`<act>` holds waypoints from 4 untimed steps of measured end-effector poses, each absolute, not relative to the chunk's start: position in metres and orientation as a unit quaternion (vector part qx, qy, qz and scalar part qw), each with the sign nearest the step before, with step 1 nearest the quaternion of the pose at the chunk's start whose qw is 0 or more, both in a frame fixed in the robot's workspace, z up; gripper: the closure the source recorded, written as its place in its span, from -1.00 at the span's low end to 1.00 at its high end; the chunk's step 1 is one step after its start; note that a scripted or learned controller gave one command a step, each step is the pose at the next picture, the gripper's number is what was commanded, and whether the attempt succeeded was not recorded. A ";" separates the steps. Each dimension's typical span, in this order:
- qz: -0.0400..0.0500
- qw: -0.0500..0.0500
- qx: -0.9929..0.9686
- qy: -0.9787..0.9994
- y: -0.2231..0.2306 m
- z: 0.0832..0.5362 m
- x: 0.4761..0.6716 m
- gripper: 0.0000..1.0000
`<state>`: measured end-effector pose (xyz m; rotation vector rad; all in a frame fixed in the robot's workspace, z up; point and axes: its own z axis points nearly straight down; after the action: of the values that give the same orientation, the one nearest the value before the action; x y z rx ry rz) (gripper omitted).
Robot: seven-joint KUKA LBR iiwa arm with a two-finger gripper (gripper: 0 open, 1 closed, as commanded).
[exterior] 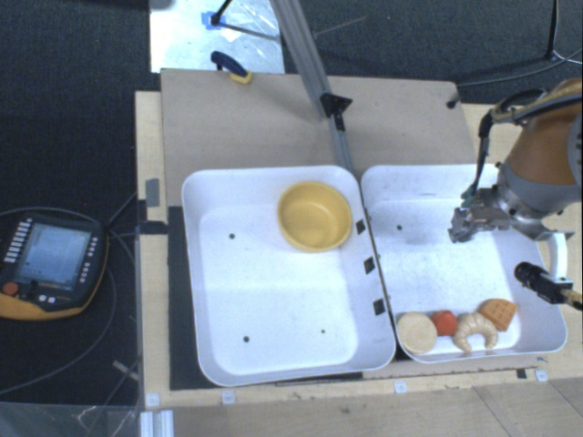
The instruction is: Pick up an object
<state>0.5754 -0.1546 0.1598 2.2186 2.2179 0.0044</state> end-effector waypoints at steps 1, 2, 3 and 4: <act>0.001 0.002 0.707 0.707 -0.153 0.203 0.579 1.00; 0.001 0.002 0.707 0.707 -0.153 0.250 0.580 1.00; 0.001 0.000 0.705 0.709 -0.096 0.257 0.584 1.00; 0.001 0.000 0.705 0.709 -0.046 0.260 0.584 1.00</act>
<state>0.5836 -0.0456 0.2599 2.2157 2.2272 0.0026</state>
